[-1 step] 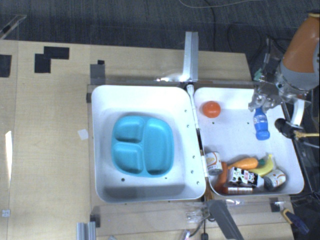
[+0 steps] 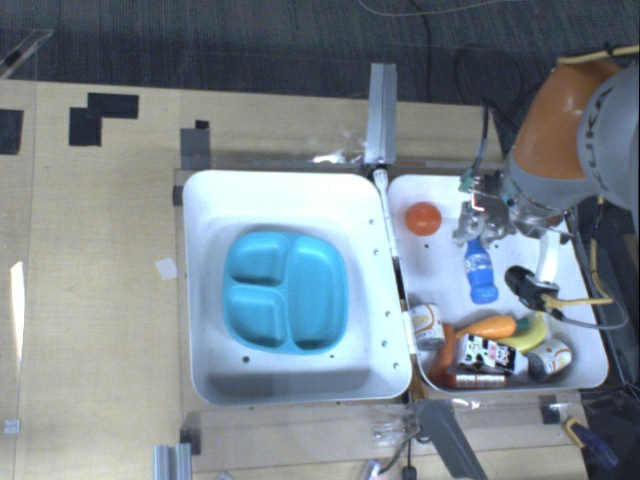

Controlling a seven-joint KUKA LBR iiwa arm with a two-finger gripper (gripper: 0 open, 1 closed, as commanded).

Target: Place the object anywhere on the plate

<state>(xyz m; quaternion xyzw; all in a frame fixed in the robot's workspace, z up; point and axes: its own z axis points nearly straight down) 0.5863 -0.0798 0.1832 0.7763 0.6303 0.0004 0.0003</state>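
Camera view, blue bottle just below jaws, perhaps touching, beside orange ball

My arm is grey with an orange band. Both bins are white; the left bin carries a bright blue divided plate. In the right bin I see an orange ball, a blue bottle, an orange carrot-shaped toy, a yellow banana and a black-and-white patterned box. The bench is pale wood with black marks.
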